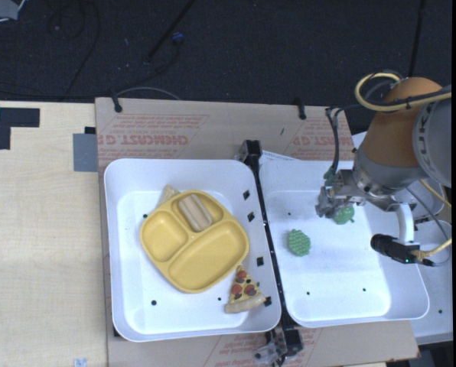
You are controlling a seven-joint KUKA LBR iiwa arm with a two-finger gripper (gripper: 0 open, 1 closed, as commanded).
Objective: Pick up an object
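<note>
Gripper [337,207]: low in right bin [412,300], fingers pinching a small green object [343,215]. Advice: lift straight, slowly, keeping the pinch.

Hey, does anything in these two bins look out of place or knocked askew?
Mildly. The yellow divided plate sits rotated at a slant in the left bin, and the pizza slice toy lies off the plate against the bin's wall. Nothing looks spilled or broken.
</note>
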